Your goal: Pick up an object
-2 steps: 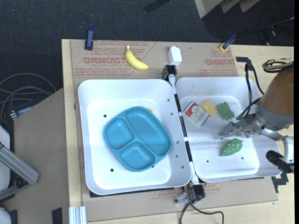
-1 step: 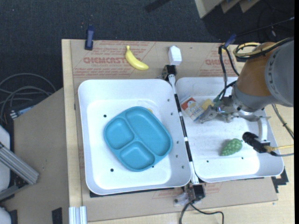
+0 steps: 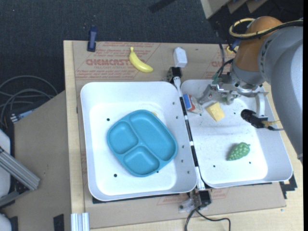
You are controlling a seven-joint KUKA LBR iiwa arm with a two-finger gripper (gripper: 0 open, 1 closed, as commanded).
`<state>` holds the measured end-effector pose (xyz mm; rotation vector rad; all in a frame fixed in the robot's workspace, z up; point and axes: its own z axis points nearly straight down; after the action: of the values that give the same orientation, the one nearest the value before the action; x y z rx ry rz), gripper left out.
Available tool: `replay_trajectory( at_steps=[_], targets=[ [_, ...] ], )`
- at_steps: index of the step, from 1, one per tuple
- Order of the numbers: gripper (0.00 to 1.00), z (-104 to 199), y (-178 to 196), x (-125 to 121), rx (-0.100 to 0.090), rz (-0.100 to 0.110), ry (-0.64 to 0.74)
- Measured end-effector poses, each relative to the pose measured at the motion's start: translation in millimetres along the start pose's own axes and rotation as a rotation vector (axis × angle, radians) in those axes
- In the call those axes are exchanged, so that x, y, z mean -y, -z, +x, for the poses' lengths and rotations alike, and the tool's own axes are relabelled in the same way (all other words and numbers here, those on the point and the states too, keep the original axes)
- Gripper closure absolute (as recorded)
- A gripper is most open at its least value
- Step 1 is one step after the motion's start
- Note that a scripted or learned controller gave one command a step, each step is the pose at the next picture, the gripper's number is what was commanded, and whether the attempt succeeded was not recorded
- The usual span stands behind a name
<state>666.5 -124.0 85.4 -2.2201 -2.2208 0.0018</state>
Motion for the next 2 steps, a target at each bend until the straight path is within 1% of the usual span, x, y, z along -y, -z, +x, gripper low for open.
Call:
replay_trajectory(
  at_steps=[1, 2],
  targets=[
    [1.00, -1.3, 11.0, 0.3, 0.004, 0.002, 0.000],
    [0.00, -1.2, 10.6, 0.5, 0.004, 0.003, 0.000]
  ],
)
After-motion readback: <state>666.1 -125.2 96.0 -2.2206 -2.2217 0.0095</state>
